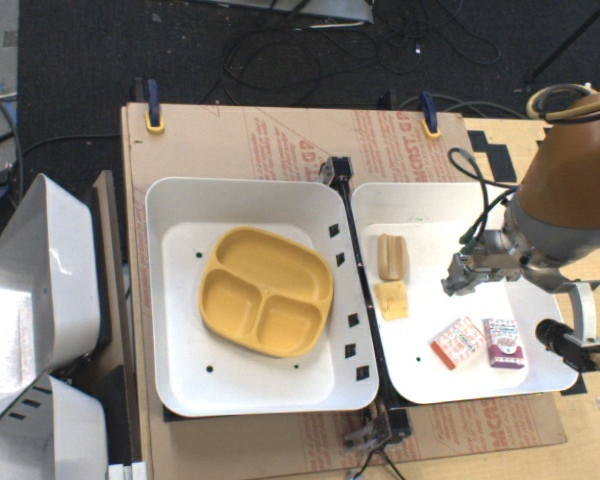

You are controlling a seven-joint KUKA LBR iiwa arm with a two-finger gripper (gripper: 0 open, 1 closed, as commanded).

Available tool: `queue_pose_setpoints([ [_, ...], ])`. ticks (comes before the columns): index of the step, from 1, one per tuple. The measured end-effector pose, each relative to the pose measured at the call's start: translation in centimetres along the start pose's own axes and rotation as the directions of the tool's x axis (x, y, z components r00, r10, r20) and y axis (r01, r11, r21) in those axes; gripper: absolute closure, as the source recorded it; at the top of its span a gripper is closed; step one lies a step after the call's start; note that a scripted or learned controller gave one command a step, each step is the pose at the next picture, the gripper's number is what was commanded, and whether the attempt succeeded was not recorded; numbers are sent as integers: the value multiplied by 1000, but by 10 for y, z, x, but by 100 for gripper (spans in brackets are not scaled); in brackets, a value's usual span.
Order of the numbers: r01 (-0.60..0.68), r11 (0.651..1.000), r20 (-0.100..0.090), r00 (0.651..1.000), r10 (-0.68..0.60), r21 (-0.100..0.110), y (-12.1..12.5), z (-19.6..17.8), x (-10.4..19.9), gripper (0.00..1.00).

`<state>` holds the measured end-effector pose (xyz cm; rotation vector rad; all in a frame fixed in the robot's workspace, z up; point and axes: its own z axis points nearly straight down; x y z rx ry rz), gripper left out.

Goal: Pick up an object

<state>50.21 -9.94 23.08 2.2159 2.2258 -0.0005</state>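
Gripper hovers over right bin, jaws' state can't tell, nothing visibly held. Hot dog bun, cheese wedge, two small cartons lie there. Yellow divided plate in left bin.

lab | clamped board bench | loose floor cables

A yellow moulded-plastic plate with three compartments lies flat in the left bin. In the right bin lie a tan hot-dog-like bun, a pale yellow block, possibly cheese, a red-and-white carton and a maroon packet.
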Motion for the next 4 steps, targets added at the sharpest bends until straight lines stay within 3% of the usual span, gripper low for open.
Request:
queue_pose_setpoints([
  [3, 4, 1000, -1, 1000, -4, 3, 62, -7, 145, 100],
  [4, 5, 1000, -1, 1000, -5, 2, 97, -9, 193, 100],
])
